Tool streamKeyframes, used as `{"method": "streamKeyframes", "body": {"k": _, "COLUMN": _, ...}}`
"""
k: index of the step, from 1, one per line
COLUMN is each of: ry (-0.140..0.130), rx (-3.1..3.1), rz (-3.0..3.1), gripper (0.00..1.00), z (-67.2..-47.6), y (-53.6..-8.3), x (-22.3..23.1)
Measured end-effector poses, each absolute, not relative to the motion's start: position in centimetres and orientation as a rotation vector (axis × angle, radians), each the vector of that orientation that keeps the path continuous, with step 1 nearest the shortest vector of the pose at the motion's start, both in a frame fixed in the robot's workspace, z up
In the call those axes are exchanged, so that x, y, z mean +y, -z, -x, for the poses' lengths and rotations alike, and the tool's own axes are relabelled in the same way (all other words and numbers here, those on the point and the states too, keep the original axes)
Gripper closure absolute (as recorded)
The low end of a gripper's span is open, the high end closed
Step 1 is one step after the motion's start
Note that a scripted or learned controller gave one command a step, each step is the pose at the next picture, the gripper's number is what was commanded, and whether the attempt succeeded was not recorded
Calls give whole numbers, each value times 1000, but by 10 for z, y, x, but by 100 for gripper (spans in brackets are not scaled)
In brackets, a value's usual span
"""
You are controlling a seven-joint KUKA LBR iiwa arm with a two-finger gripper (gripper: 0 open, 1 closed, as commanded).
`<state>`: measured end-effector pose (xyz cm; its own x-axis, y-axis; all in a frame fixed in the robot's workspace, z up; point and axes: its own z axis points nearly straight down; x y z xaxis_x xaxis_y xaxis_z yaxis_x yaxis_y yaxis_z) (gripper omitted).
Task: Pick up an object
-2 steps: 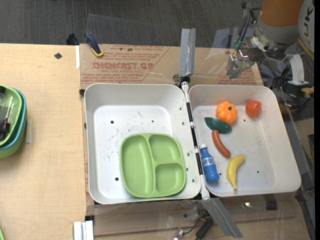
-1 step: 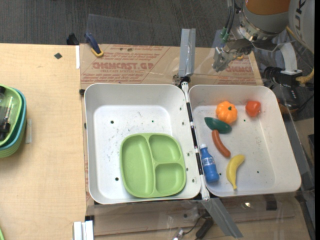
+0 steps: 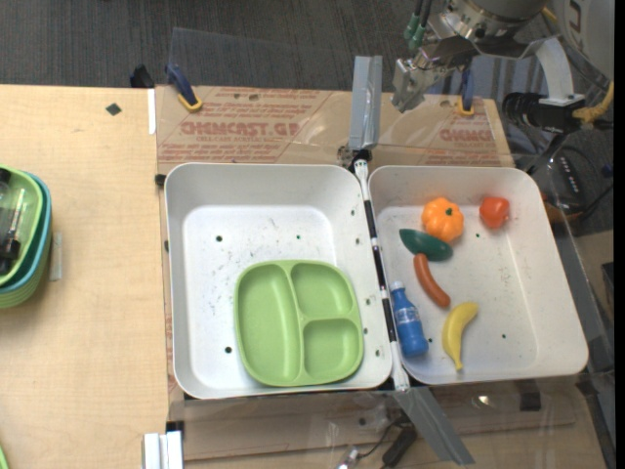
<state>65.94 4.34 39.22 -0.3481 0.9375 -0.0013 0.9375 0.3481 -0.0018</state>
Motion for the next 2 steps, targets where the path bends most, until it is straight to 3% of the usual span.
{"method": "streamKeyframes", "body": {"k": 2, "ry": 10, "rx": 2583, "rz": -1784, "gripper": 100, "z": -661, "y": -408, "x": 44}}
